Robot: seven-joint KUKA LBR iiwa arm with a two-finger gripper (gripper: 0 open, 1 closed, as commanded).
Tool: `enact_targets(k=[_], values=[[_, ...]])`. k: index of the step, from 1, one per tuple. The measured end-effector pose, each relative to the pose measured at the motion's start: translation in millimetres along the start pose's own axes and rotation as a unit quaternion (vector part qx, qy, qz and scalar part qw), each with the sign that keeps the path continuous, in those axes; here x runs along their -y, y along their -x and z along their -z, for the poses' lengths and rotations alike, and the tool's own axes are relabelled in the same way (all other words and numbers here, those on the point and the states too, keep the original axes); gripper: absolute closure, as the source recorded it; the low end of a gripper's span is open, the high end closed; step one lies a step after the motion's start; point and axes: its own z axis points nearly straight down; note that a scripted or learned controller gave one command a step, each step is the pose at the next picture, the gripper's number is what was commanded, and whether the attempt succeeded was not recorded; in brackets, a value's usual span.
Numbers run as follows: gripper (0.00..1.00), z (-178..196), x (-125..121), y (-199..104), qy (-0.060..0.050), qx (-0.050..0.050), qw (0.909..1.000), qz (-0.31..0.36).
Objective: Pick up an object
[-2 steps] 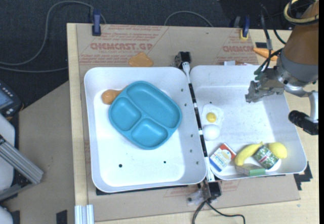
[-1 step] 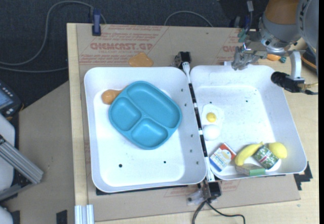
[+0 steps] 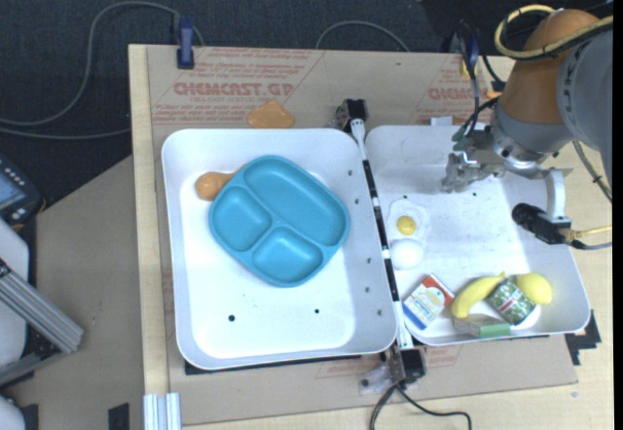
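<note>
White plastic forms both bins, and we take the right bin (image 3: 545, 316) as our landmark. The gripper (image 3: 465, 168) hangs over its far half, above bare floor near the far-left corner. We cannot tell how the jaws stand: the wrist and its cabling mask them from this slant, and we see nothing between them, so we record no hold.

Candidate objects lie toward the near side of the right bin. A fried-egg toy (image 3: 406, 223) and a white egg (image 3: 406, 252) sit against its left wall. A small carton (image 3: 426, 302), a banana (image 3: 475, 294), a green can (image 3: 509, 300) and a lemon (image 3: 534, 288) are bunched along its near edge, several touching. To the left of the right bin, the other bin holds a blue divided plate (image 3: 278, 220) with an orange ball (image 3: 208, 186) just beside it.

Risks, in our judgement:
- A descent from the present position closes on bare floor, since every object is well apart from the gripper.
- The near-edge cluster is crowded; a grasp there may nudge neighbours or catch two items.
- Both eggs hug the left wall, which may block one finger.
- Rounded items may slip free.
</note>
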Motion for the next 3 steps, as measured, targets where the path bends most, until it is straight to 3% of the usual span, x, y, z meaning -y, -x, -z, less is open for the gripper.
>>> enact_targets(k=[1, 2, 3], values=[[1.0, -30, 62, -18, 0.001, -0.001, 1.0, 0.001], [1.0, -26, -1, -11, 0.009, 0.002, 1.0, 0.003], [1.0, -26, -45, -32, 0.008, 0.001, 1.0, 0.004]])
